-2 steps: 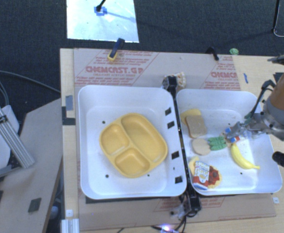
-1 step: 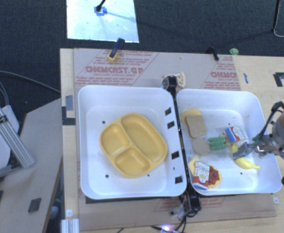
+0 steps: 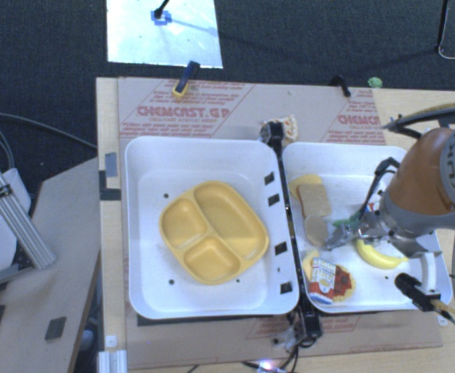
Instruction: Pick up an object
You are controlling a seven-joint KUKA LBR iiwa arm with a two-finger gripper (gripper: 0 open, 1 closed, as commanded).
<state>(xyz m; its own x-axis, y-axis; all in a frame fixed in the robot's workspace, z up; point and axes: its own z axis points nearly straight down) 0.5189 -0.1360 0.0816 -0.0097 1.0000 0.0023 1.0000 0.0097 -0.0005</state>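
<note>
My gripper [image 3: 342, 235] is low in the right bin [image 3: 344, 162], near its middle, reaching in from the right under the arm's orange band [image 3: 428, 179]. A yellow banana [image 3: 380, 256] lies just right of it, touching or nearly touching. A tan bread-like slice [image 3: 314, 196] lies up and left of the gripper, with a pale round piece [image 3: 316, 228] right beside its tip. A red, white and orange packet [image 3: 329, 280] sits at the bin's front. I see nothing clearly held. A small green bit [image 3: 341, 224] shows at the gripper.
The left bin [image 3: 146, 208] holds a yellow three-compartment plate [image 3: 214, 230]. A black divider with clips [image 3: 283, 216] runs between the bins. Behind the bins lie a blue and yellow tool [image 3: 185, 79] and a shiny sheet [image 3: 164, 22]. Cables hang at the right [image 3: 429, 119].
</note>
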